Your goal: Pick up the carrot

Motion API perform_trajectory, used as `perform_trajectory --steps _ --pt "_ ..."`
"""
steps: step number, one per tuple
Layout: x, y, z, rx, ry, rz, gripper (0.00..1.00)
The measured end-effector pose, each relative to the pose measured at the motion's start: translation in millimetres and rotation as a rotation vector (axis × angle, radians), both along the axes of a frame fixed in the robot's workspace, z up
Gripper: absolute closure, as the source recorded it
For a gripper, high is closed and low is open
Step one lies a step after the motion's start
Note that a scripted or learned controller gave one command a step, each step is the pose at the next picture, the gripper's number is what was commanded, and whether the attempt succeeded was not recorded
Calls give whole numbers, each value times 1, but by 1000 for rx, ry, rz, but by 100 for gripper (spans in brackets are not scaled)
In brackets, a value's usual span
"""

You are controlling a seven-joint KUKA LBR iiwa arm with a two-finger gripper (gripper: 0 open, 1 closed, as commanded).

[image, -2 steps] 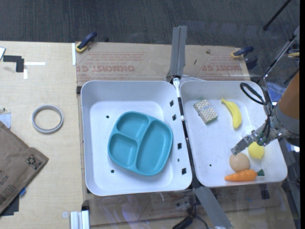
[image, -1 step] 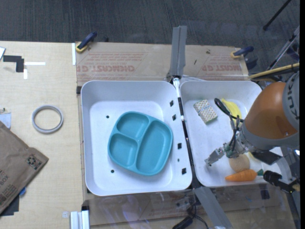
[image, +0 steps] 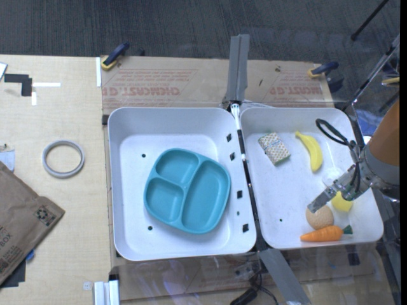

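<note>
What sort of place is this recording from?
Likely a robot lab bench, not a kitchen: two white bins clamped over cardboard, toy food like the carrot and banana, tape roll.

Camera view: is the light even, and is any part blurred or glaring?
Camera view: light is soft and even, with faint shadows inside the bins; the carrot and blue plate look sharp; the gripper is slightly blurred; the right bin floor is bright, without hard glare.

Wooden bench [image: 51,100], dark carpet floor [image: 159,11]
</note>
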State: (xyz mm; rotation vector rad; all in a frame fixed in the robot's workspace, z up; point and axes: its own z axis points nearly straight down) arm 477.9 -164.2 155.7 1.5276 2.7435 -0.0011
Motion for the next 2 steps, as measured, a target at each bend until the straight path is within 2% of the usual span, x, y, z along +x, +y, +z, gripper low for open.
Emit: perform_trajectory --steps 1,2 --pt "0 30 -20 2 2 -190 0" --pt "0 -58 10 0 0 -5 0"
